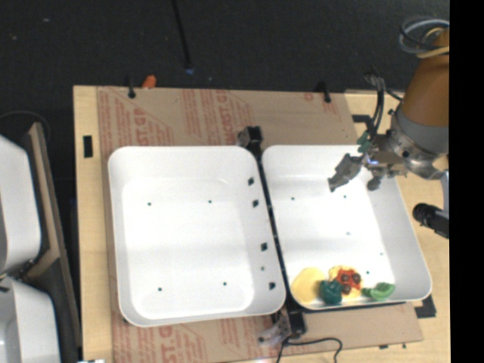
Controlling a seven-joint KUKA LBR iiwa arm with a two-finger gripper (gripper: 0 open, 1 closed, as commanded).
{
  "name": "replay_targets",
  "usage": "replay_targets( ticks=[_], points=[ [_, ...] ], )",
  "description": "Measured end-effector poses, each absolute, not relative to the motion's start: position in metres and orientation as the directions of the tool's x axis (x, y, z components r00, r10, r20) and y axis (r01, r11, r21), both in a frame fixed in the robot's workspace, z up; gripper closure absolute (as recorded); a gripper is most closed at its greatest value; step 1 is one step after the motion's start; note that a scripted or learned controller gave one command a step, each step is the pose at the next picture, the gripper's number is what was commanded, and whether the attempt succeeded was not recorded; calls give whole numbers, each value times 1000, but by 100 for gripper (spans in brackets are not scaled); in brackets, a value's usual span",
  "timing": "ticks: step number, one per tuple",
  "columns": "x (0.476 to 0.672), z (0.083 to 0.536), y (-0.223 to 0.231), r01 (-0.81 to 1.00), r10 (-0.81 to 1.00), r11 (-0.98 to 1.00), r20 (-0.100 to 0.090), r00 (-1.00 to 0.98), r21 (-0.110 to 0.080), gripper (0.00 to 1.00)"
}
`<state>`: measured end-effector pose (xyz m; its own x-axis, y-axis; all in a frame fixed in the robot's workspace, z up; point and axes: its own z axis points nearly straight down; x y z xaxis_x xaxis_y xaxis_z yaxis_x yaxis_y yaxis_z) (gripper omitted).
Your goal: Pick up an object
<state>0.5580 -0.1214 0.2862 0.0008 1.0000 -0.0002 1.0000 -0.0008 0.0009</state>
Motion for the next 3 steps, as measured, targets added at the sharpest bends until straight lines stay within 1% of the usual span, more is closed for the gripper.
replay_targets(
  ticks=[1,2,3],
  points=[
    [495,220,-162,1000,1000,-6,0,6,-6,0],
    [498,233,-160,1000,1000,-1,-1,1,2,100],
    [498,233,-160,1000,1000,-2,-1,2,1,0]
  ],
)
